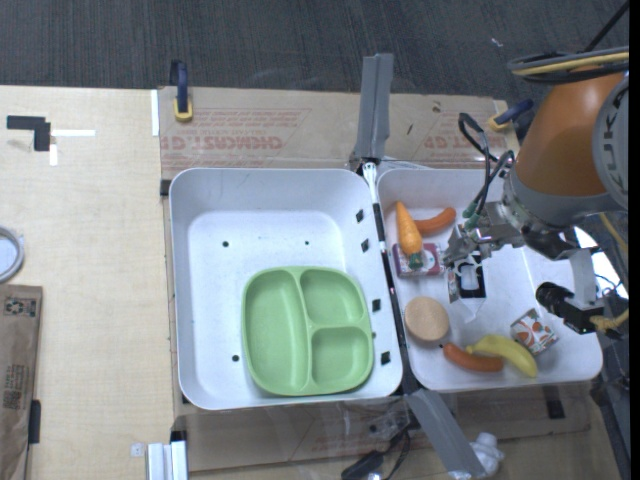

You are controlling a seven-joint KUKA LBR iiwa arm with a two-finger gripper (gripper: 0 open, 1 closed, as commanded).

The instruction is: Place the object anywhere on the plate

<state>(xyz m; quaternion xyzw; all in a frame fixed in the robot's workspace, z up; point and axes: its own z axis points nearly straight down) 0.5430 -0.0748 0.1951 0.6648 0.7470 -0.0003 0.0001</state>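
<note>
Green plate (305, 330) occupies one bin (262, 230); carrot (407, 229), banana (508, 355) occupy neighbouring bin (505, 290).

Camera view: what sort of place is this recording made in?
Probably a robotics lab test bench: a grey-and-orange arm over a white bin of toy food, a green plate in the neighbouring bin.

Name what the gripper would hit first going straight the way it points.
The gripper points down into the right bin; likely its bare floor first, beside the pink packet, though depth is unclear.
</note>
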